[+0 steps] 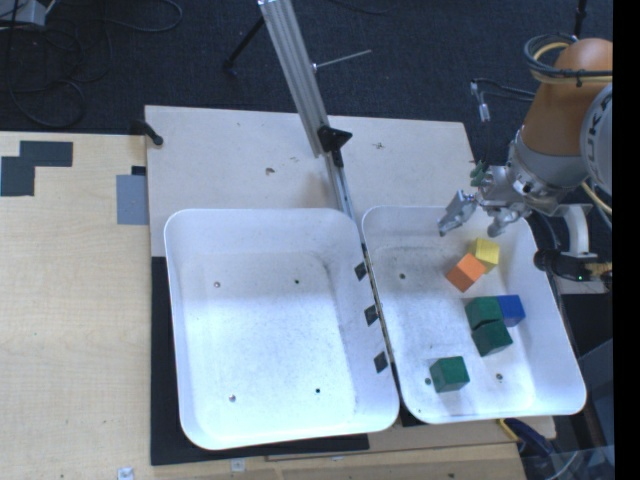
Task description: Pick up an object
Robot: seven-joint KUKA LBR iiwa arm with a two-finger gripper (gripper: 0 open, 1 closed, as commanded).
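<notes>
The grey arm with its orange band point(565, 103) reaches in from the right, and its tool point(478, 217) hangs over the far edge of the right bin point(560, 388); the two fingers are spread apart, one point(453, 214) pointing down to the left and the other nearer the wrist, with nothing between them.

The right bin holds all the loose objects; a yellow block point(487, 252) lies just below the tool, and an orange block point(465, 271) sits touching it on the lower left; further toward the near side a blue block point(511, 309) rests against a dark green block point(483, 312), and a second dark green block point(493, 339) lies just beneath them, so the three form a tight cluster; a brighter green cube point(449, 373) stands apart near the near rim of the bin, left of the cluster.

The left bin point(190, 268) sits beside the right one, their rims meeting along a line marked by small dark clips point(371, 314); both bins rest on a pale table point(230, 158); a slanted aluminium rail point(295, 53) rises from behind the junction of the bins toward the top of the view; a light wooden surface point(70, 318) with grey and dark patches lies to the left.
</notes>
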